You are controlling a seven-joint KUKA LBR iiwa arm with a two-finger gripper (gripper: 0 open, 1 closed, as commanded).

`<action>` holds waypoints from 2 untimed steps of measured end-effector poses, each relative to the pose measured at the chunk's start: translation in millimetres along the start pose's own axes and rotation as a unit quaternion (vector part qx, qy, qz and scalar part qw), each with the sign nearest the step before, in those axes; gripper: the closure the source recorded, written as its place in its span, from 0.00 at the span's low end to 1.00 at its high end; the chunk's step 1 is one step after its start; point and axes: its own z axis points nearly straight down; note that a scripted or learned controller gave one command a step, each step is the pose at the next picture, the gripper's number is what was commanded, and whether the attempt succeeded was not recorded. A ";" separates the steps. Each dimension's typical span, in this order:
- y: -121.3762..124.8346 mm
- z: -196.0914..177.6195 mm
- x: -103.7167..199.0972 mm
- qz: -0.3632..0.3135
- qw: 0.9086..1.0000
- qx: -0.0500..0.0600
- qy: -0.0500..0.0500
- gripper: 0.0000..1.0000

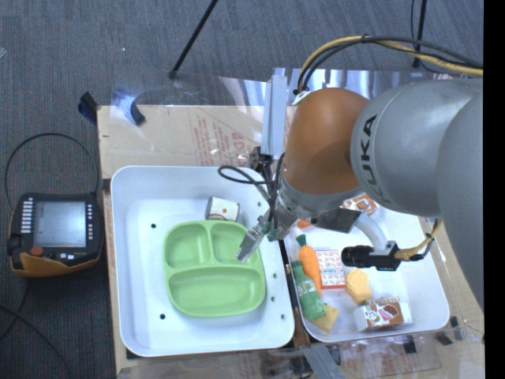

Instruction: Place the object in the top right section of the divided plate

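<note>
Two white bins hold one green divided plate, one cup; jaws state unclear.

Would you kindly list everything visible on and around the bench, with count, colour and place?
Bins: two, white, side by side on the bench.
Divided plate: one, green, in the left bin.
Small cup: one, white and brown, left bin, just behind the plate.
Carrot: one, orange, right bin.
Bottle: one, green, right bin, beside the carrot.
Yellow piece: one, right bin.
Printed packets: several, white and brown, right bin.
Pendant: one, grey and orange, floor at left.
Arm: one, grey with orange band.
Gripper: one, over the plate's top right section.
</note>
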 end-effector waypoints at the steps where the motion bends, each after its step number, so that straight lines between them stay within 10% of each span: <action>1: -0.6 -4.6 -1.7 0.003 1.000 0.003 0.002 1.00; 2: 12.2 5.0 -0.4 -0.039 0.999 -0.003 -0.002 1.00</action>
